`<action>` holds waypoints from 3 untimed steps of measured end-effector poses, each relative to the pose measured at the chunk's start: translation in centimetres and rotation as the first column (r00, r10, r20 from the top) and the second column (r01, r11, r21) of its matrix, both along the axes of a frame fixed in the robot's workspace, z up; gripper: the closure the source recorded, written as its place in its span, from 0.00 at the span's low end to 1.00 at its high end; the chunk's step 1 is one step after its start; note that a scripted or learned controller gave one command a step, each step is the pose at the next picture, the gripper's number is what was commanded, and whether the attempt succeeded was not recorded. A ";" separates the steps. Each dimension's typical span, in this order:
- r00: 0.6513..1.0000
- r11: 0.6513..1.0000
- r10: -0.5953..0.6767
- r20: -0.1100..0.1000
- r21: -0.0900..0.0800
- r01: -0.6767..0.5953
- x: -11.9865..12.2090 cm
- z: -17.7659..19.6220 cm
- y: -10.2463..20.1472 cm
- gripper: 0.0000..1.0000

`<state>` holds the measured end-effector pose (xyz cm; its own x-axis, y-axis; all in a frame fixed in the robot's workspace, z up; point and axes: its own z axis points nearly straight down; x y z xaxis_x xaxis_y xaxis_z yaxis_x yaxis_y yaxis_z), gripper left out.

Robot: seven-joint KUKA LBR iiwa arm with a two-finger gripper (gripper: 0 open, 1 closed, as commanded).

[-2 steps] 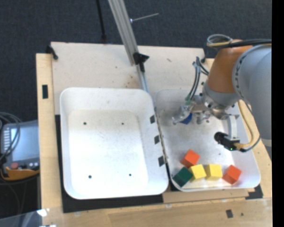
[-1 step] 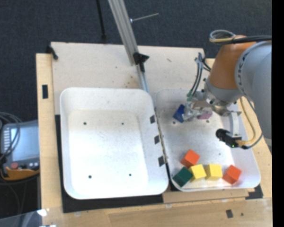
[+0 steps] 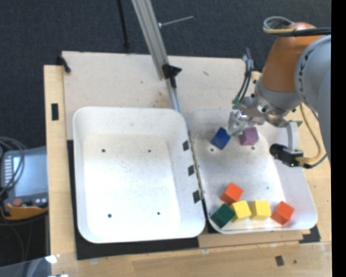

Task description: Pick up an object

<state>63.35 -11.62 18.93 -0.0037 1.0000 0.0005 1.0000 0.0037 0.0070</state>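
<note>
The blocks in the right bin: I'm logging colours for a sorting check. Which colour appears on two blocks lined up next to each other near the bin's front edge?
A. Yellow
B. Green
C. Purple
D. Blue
A: two yellow blocks sit next to each other in the front row of the right bin, between a green block and an orange block.

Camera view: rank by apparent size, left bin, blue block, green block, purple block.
1. Left bin, by far the largest.
2. Green block, slightly bigger-looking than the other two.
3. Blue block and purple block: look alike. The gripper partly covers the purple one, so no ranking between them.
</note>
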 end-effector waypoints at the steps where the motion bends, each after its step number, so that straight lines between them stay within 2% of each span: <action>1: 1.000 1.000 0.000 -0.001 0.000 0.000 0.2 4.2 -0.1 1.00; 2: 1.000 1.000 0.004 -0.006 0.002 -0.004 -1.6 4.9 5.5 1.00; 3: 1.000 1.000 0.003 -0.008 0.000 -0.003 -3.6 4.0 10.8 1.00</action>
